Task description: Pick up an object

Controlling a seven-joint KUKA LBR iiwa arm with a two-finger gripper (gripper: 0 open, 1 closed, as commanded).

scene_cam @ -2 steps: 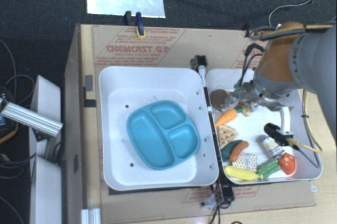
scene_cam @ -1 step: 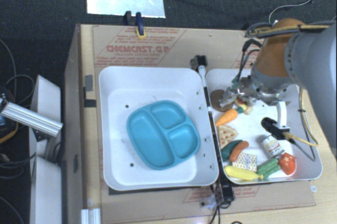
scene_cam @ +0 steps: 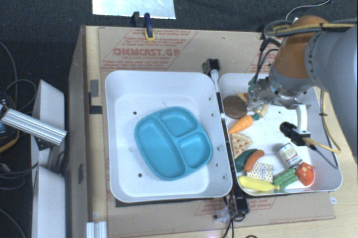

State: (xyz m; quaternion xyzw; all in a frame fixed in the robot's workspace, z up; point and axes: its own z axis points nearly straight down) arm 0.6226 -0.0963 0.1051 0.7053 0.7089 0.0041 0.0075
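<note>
Arm: the grey arm point(scene_cam: 321, 58) with its orange band reaches in from the right, over the far part of the right bin point(scene_cam: 327, 175).
Gripper: the gripper point(scene_cam: 258, 98) sits low in the right bin's far-left area, just above the carrot.
Fingers: their state cannot be told; the wrist body covers them from above.
Candidate object: the carrot point(scene_cam: 241, 124), orange with a green tip, lies tilted just near-left of the gripper; whether the two touch is unclear.
Neighbours: a brown round piece point(scene_cam: 235, 106) lies just beside the carrot on its far-left side; a pizza slice point(scene_cam: 241, 143) lies near it.
Other contents: a small can point(scene_cam: 288, 154), a tomato point(scene_cam: 305, 174), a yellow piece point(scene_cam: 258, 184) and a green vegetable point(scene_cam: 284, 177) crowd the near part, well apart from the gripper.
Left bin: the left bin point(scene_cam: 128, 91) holds a blue divided plate point(scene_cam: 172, 142).
Step in hand (judged): descent and closing on the carrot.
Doing it well (judged): the grasp should straddle the carrot's narrow width, clear of the brown piece and the bin wall, then lift straight up.
</note>
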